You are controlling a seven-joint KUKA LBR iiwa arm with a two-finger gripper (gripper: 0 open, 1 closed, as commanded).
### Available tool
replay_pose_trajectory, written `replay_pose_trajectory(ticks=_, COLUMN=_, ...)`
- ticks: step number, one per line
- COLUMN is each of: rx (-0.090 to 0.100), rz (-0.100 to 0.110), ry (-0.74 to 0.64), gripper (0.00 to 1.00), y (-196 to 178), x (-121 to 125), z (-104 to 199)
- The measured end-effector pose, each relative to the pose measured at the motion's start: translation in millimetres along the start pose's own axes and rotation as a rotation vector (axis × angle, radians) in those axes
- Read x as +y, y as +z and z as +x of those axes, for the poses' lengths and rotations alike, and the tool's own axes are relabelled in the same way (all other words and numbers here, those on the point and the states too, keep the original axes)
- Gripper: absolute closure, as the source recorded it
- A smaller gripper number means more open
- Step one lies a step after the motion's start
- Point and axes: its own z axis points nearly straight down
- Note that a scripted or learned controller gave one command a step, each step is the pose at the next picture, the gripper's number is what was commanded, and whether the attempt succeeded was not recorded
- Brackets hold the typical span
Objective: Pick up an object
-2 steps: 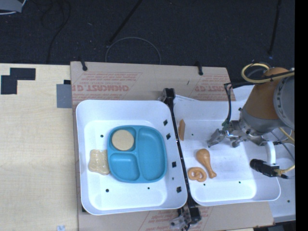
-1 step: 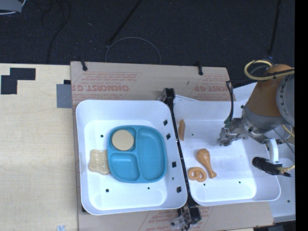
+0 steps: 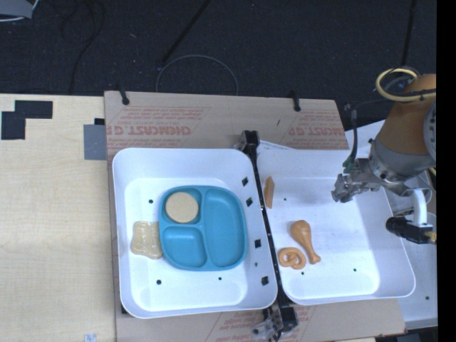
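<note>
Drumstick [image 3: 304,239] waiting in the right bin [image 3: 399,287], nothing picked up yet.

Left bin [image 3: 132,291] has a blue plate [image 3: 221,237] with a round cookie [image 3: 181,206] at its 10 o'clock. Drumstick lies beside a pretzel [image 3: 291,258]. The gripper [image 3: 345,189] hovers at the drumstick's 1 o'clock, wrist bent inward; whether its fingers are spread, I can't tell. Next: shift over and descend.

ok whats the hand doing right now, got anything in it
Hand: above the right-hand white bin, near its right side, nothing visibly in it; open or closed cannot be told.
</note>
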Motion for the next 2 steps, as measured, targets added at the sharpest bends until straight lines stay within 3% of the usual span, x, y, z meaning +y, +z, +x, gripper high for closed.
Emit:
replay_pose_trajectory(ticks=1, rx=0.001, rz=0.001, ry=0.0, gripper=1.0, y=-52.9, x=-9.6, z=0.8)
replay_pose_trajectory(ticks=2, rx=0.001, rz=0.004, ry=-0.001, gripper=1.0, y=-50.1, x=-9.5, z=0.9)
